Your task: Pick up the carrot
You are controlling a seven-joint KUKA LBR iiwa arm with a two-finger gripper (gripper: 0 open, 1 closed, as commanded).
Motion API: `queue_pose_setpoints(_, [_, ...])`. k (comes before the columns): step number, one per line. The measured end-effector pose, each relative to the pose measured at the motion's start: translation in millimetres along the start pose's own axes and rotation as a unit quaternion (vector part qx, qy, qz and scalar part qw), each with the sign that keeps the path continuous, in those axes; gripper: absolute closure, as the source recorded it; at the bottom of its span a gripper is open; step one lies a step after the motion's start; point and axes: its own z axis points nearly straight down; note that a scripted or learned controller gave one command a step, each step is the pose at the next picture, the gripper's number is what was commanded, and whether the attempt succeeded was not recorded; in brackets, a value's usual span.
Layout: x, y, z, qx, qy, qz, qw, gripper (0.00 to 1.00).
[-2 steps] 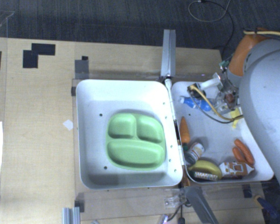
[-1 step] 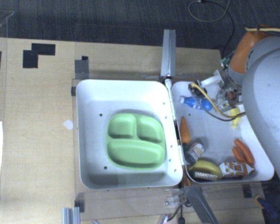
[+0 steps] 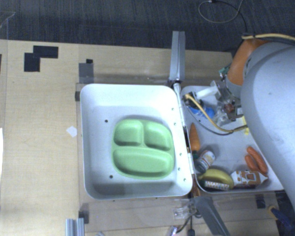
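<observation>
carrot (image 3: 194, 138) at right bin's (image 3: 226, 142) left wall, well below-left of pincer (image 3: 225, 108) | pincer near bin's top, state cannot tell | can (image 3: 205, 160), banana (image 3: 215, 178) just below carrot | bare floor between carrot and pincer | left bin (image 3: 96, 132) holds green tray (image 3: 143, 148)

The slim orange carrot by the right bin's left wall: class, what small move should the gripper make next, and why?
Probably shift toward the slim orange carrot, which lies against the right white bin's left wall above a small can. The gripper sits near the bin's top, apart from the carrot, so it must first get above it.
</observation>
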Motion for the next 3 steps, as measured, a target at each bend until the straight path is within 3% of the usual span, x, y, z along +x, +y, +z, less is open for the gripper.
queue_pose_setpoints(1, [-13.4,-47.4,-97.4,0.001,0.000,-0.126,0.9920,1.00])
queue_pose_setpoints(2, [4.1,-97.3,-102.9,0.002,0.000,-0.001,1.0000,1.00])
queue_pose_setpoints(3, [-17.6,-155.3,-115.7,0.002,-0.001,-0.058,0.9983,1.00])
